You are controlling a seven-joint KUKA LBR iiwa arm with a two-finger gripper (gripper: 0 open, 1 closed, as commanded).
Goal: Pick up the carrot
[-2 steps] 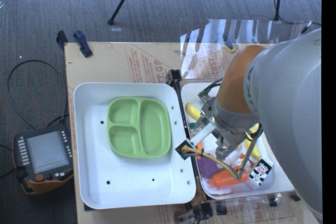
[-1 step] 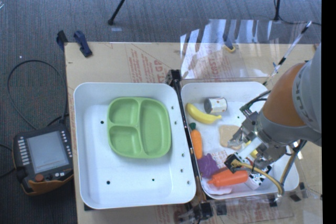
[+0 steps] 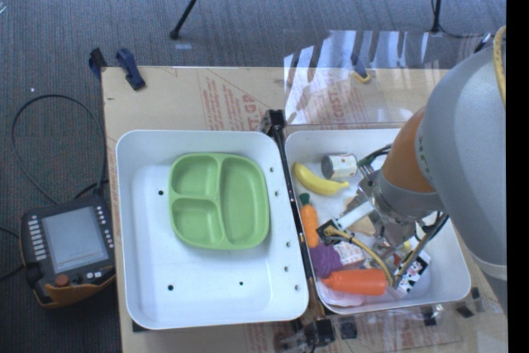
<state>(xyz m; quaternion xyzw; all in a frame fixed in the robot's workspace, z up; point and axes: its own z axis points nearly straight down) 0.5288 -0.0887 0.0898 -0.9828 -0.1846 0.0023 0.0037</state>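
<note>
The carrot (image 3: pixel 309 222) is a small orange piece with a green top. It lies along the left wall of the right bin (image 3: pixel 453 273), just below the banana (image 3: pixel 320 180). My gripper (image 3: pixel 378 246) hangs low over the middle of that bin, to the right of the carrot and apart from it. Nothing shows between the carrot and the bin wall. The arm's grey body and orange band cover the bin's right part.
A silver can (image 3: pixel 339 166) lies by the banana. Purple grapes (image 3: pixel 325 260), an orange-red bottle (image 3: pixel 357 283) and a black-and-white carton (image 3: pixel 416 270) crowd the bin's front. The left bin (image 3: pixel 140 260) holds a green divided plate (image 3: pixel 220 201).
</note>
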